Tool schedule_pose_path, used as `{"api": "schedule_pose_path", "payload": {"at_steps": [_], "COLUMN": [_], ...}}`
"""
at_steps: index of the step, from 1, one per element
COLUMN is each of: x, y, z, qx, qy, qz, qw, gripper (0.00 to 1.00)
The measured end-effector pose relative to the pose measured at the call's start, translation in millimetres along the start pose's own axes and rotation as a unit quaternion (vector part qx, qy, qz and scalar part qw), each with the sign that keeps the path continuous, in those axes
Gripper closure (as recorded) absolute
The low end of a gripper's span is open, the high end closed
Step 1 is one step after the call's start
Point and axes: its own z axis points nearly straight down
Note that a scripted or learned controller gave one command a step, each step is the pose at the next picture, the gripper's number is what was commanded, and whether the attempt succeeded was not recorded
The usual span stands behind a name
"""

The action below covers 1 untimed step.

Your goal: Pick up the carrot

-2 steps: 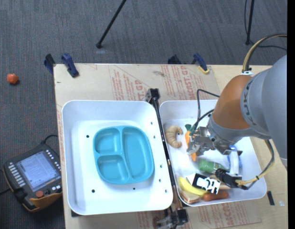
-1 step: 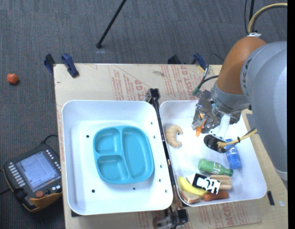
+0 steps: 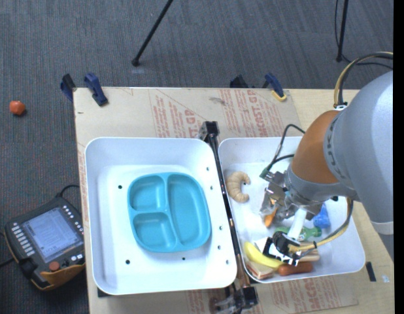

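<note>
Inside the right bin (image 3: 254, 150), croissant (image 3: 239, 186), banana (image 3: 259, 256), carrot (image 3: 270, 218) by end effector (image 3: 280, 209), grip state unclear.

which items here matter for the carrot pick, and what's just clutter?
Job:
- carrot, orange, right bin, right by the gripper
- gripper, down in the right bin

Lying about:
- croissant
- banana
- blue item
- blue divided plate in the left bin
- teach pendant and small orange ball on the floor
</note>
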Motion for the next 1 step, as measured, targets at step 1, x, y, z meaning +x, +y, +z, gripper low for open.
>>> {"api": "schedule_pose_path", "payload": {"at_steps": [1], "x": [49.1], "y": [41.5], "z": [-101.9], "qx": [-0.002], "qy": [0.001], "qz": [0.087], "qw": [0.9962], "gripper": [1.0]}}
